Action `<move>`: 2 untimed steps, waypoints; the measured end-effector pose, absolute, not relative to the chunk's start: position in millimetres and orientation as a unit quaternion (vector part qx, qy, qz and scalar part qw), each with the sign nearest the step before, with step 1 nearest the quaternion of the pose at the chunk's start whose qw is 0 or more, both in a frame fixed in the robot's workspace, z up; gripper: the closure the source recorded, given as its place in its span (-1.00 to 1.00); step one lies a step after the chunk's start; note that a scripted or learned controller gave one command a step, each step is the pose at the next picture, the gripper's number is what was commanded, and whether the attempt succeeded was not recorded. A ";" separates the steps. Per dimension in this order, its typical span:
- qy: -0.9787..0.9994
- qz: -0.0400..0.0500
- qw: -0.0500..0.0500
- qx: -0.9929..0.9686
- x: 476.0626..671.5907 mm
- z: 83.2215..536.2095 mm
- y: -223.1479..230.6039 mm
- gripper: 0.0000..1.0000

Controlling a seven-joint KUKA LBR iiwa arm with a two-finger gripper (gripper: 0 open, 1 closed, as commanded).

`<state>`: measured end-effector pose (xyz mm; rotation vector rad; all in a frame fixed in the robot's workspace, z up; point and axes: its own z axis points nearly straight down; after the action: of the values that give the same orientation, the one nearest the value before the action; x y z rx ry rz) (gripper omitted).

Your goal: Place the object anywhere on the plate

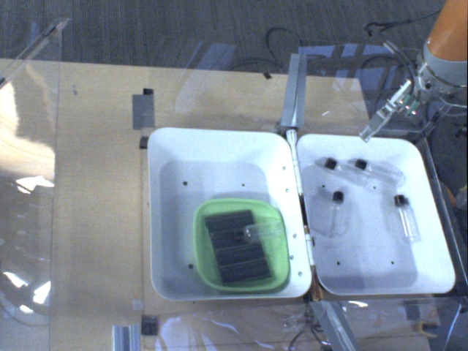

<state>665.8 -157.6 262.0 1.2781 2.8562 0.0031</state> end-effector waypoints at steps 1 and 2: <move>0.940 0.002 0.004 0.342 660.5 236.8 -74.2 -1.00; 0.972 0.001 0.007 0.233 662.9 331.5 -127.5 -1.00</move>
<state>662.9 -127.5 331.5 0.7297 3.0404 0.0017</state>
